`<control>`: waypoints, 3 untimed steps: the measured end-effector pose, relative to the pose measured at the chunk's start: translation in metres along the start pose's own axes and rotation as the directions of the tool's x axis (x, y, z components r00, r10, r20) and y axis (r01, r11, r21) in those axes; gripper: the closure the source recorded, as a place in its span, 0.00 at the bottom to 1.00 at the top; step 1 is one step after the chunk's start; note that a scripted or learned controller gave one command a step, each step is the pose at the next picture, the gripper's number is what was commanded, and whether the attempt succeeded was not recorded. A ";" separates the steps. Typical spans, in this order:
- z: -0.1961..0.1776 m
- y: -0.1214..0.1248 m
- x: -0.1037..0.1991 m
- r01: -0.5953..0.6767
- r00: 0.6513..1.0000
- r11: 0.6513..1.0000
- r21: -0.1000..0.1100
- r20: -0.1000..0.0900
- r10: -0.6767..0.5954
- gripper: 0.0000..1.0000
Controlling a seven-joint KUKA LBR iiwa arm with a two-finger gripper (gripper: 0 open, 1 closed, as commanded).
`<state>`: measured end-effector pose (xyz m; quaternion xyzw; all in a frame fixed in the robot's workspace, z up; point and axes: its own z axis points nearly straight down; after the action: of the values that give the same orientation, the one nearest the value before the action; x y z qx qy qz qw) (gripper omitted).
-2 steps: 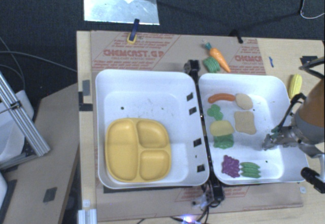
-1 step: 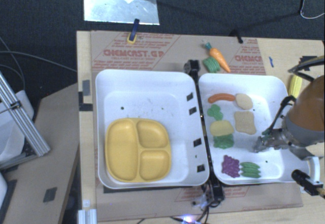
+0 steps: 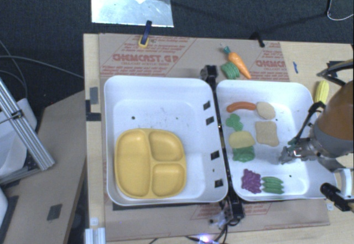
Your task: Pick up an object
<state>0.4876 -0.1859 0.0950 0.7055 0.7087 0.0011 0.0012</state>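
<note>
The right bin (image 3: 301, 93) holds several toy foods: a red sausage (image 3: 241, 107), a beige potato (image 3: 265, 110), a green broccoli piece (image 3: 234, 123), a slice of toast (image 3: 267, 133), a yellow piece (image 3: 241, 139) on a green leaf (image 3: 244, 154), purple grapes (image 3: 251, 181) and green beans (image 3: 272, 184). My gripper (image 3: 289, 155) hangs low over the bin's bare floor at the right. It is just right of the toast and above the beans, touching neither. Nothing shows in its grasp.
A yellow divided plate (image 3: 149, 162) lies in the left bin (image 3: 160, 93). Outside the bins, a carrot (image 3: 238, 61) with a green piece (image 3: 229, 71) rests on the cardboard behind, and a corn cob (image 3: 321, 92) lies past the right bin's far right corner. The arm (image 3: 337, 124) covers that side.
</note>
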 end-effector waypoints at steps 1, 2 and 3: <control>0.011 -0.001 0.012 0.000 1.000 1.000 0.003 -0.001 0.000 1.00; 0.000 0.000 0.012 0.001 1.000 1.000 0.000 0.000 -0.001 1.00; -0.010 0.001 0.012 0.004 1.000 1.000 -0.002 0.000 -0.004 1.00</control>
<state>0.4885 -0.1739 0.1051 0.7043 0.7099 0.0018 0.0019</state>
